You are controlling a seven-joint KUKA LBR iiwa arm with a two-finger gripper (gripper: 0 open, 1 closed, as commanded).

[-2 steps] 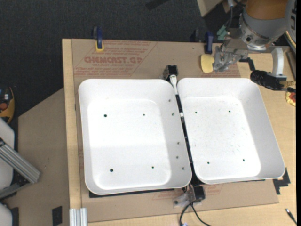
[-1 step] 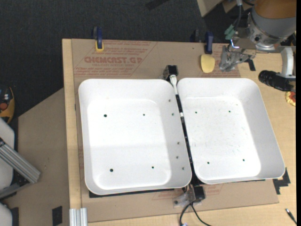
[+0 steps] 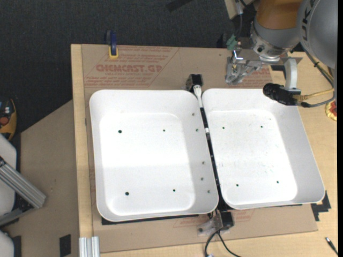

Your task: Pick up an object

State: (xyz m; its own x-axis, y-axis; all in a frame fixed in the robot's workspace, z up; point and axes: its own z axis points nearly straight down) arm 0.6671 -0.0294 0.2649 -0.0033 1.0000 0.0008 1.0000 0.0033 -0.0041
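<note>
Gripper (image 3: 237,78) hangs above the surface (image 3: 139,68) just beyond the far rim of the right-hand bin (image 3: 303,138), near the corner of that bin that meets the seam. Whether it is released or clenched I cannot tell from this slant. Which thing is meant for picking I also cannot tell. The white floors of this bin and of the left-hand bin (image 3: 99,108) carry small dark dots (image 3: 120,131) in a regular pattern, which I judge to be part of the bins and not loose goods. So the relation that matters is a coarse one: both bin floors lie toward the near side of the gripper and lower down. The right-hand bin is almost directly beneath its line of travel, and the left-hand bin is across the seam, well apart. Any reach would probably begin by coming forward over that far rim.
</note>
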